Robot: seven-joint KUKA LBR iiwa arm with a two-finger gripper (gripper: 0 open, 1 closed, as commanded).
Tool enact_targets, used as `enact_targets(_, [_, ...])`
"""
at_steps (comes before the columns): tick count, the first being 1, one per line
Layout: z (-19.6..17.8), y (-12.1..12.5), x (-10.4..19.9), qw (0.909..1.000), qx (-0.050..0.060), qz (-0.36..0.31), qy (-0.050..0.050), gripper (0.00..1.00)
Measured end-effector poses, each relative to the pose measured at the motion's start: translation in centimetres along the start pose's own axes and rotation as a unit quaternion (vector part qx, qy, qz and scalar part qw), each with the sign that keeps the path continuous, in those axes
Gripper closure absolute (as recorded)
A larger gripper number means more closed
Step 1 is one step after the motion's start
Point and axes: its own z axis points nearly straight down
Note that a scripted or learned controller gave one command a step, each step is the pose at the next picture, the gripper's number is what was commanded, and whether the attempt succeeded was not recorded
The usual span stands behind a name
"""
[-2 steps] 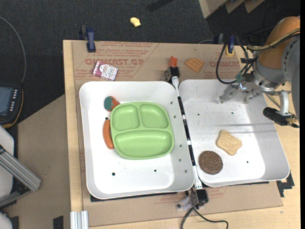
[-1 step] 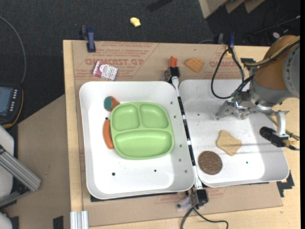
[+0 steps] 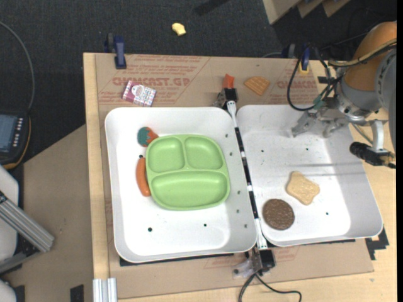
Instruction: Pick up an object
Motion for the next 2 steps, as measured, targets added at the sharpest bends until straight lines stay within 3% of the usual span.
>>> enact_targets(1, [-3.4, -6.3, -0.8, 1.0, -0.006, 0.002, -0.006, 0.0])
enact_targets(2, [0.5, -11.4, 4.9, 1.0, -0.002, -0.001, -0.003, 0.0])
